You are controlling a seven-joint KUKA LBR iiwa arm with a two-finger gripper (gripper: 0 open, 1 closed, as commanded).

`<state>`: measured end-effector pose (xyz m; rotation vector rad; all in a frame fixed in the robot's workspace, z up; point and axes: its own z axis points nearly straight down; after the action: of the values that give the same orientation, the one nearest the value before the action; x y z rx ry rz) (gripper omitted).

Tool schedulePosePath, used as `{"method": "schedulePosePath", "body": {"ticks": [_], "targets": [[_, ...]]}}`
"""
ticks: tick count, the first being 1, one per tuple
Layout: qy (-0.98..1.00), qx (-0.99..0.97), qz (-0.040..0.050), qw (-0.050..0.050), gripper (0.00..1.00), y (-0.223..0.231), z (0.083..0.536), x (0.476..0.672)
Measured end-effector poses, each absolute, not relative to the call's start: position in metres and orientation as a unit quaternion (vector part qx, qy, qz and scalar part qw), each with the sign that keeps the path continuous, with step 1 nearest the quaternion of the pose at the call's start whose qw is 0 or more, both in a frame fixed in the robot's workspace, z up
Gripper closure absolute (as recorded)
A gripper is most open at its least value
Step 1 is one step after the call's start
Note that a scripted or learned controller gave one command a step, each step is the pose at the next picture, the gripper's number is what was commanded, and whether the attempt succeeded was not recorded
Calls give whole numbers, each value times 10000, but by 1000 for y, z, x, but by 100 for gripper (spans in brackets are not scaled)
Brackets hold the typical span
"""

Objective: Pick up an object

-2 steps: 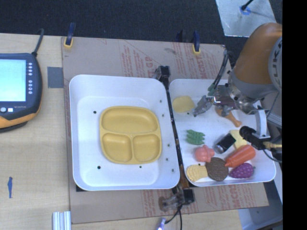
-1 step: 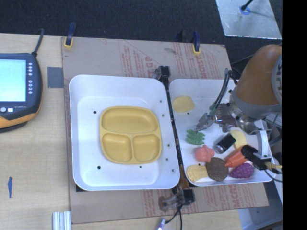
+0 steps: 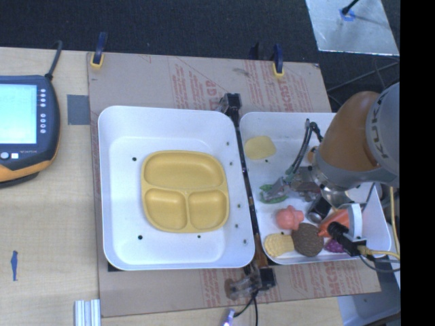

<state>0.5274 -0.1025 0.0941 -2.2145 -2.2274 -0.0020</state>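
My gripper [image 3: 296,183] is low inside the right bin [image 3: 285,124], under the arm's orange band [image 3: 348,140]. Its tip sits just right of a green object [image 3: 272,195] and looks close to or touching it. A pink piece [image 3: 289,217] lies just below the gripper. A brown round cookie [image 3: 307,240] and a pale yellow waffle-like piece [image 3: 276,245] rest at the bin's front. A yellow disc [image 3: 259,147] lies at the back left. An orange piece [image 3: 338,220] and something purple [image 3: 334,247] are partly hidden by the wrist.
The left bin [image 3: 115,182] holds a yellow three-compartment plate [image 3: 184,190]. The two bins meet along a rim [image 3: 243,182] close to the gripper's left. A teach pendant [image 3: 24,128] lies at the far left of the bench. Clamps [image 3: 276,58] hold the cardboard.
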Motion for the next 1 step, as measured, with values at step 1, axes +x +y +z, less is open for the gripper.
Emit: {"method": "schedulePosePath", "body": {"ticks": [1], "targets": [[-7086, -7056, 3, 0, 0, -144, 135, 612]]}}
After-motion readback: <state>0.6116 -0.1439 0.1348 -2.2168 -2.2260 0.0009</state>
